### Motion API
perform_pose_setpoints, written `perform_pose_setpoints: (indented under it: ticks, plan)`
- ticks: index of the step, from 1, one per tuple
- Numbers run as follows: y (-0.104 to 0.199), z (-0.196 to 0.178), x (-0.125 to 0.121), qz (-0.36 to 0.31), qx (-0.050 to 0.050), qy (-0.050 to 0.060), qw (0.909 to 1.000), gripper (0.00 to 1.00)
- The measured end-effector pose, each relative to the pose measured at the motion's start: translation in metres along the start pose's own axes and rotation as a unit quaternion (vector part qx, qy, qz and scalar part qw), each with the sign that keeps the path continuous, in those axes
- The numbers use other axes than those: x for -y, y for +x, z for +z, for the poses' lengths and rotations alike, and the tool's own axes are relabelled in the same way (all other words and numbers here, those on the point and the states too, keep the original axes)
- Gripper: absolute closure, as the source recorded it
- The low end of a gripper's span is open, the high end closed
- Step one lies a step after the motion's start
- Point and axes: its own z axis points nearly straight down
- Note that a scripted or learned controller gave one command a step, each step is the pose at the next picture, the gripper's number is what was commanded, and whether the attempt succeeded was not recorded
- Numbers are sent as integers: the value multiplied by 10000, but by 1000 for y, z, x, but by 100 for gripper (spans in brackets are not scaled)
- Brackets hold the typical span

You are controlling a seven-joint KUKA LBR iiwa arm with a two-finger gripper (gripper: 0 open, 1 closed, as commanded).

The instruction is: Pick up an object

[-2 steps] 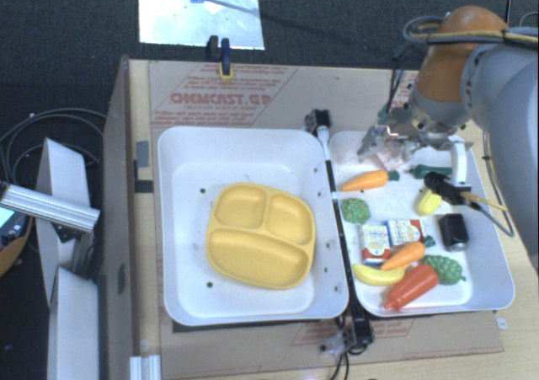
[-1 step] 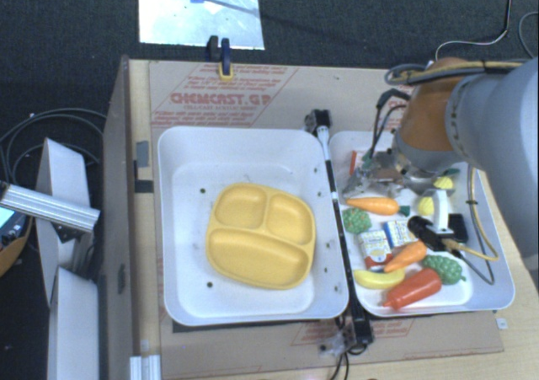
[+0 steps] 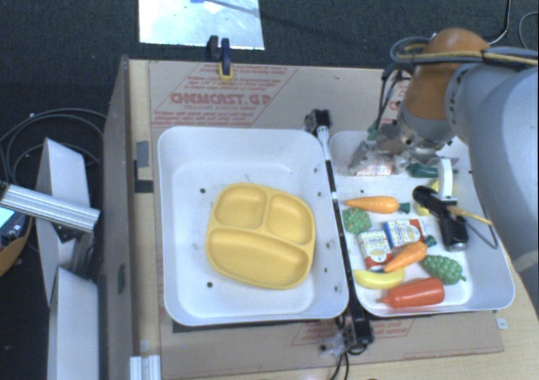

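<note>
Pincer (image 3: 381,153) low at right bin's (image 3: 497,286) far end, grip state indiscernible; carrot (image 3: 373,203), banana (image 3: 377,279) and other toys unlifted, so pickup not yet done.

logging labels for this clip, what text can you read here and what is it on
"CHEMCAST GP" in red, on the brown sheet under the bins; smaller red lines around it are too blurred to read.
Small carton in the right bin: print too small to read.
Second carton beside it: print too small to read.
</note>
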Motion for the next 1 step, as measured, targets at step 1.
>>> perform_pose_setpoints:
  ticks: [1]
  plan:
    - [0,-7,2,-3,-1,20,10000,100]
